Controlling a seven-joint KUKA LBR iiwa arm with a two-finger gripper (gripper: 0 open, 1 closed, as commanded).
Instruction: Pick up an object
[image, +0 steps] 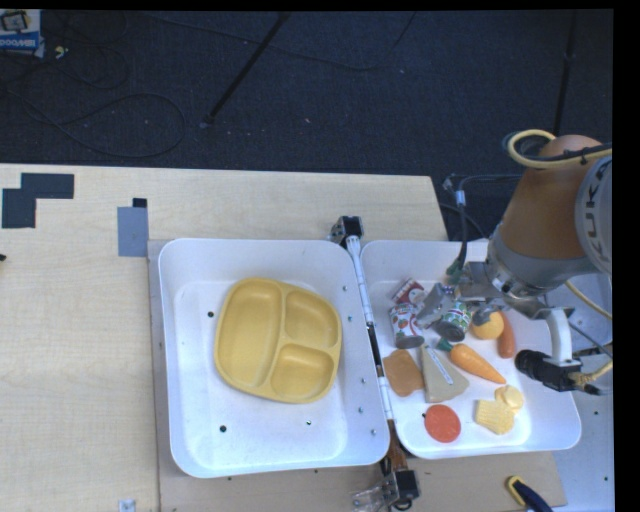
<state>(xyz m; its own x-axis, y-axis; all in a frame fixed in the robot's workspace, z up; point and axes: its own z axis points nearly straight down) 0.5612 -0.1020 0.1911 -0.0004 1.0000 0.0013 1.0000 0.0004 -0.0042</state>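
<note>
My gripper (437, 308) hangs low in the upper middle of the right bin (560, 430), under the grey arm with its orange band (545, 215). It is right over a small green-and-white can (456, 322) and beside a red-and-white packet (406, 298). Around it lie an orange ball (488, 326), a carrot (477, 364), a red sausage (506, 341), a brown bread slice (403, 372), a grey wedge (437, 378), a red disc (443, 424) and yellow pieces (494, 415). Nothing shows clearly held.
The left bin (190, 420) holds a yellow divided plate (278, 339). A hinge bar (366, 320) runs between the two bins. A black fitting (553, 371) juts over the right bin's right side. Bare wooden bench (70, 350) lies to the left.
</note>
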